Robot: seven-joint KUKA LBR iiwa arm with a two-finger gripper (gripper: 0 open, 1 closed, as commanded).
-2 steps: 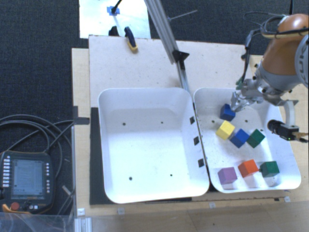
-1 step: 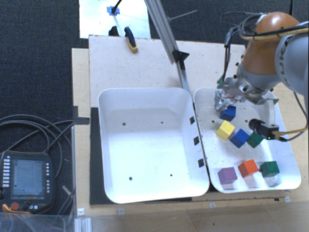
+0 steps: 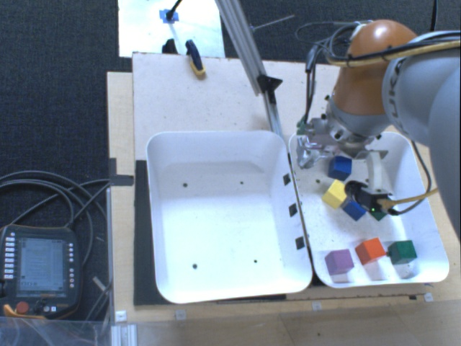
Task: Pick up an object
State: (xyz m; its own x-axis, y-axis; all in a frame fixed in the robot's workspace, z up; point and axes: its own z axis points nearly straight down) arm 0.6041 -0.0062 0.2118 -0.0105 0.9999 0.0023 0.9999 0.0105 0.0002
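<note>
Yellow cube [image 3: 334, 193], purple cube [image 3: 339, 261], orange cube [image 3: 370, 250] (bins [image 3: 216, 215] white).

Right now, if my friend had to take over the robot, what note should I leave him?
Tool: low over the far left corner of the right bin. I can't see any block in it, and I can't tell whether it is open or shut.
Blocks, all in the right bin: blue cube closest to the tool, then yellow cube and second blue cube just nearer the camera. Purple cube, orange cube and green cube stand in a row along the near edge.
Done: nothing picked up yet.
Left: grab one block and lift it; the blue cube looks handiest.
</note>
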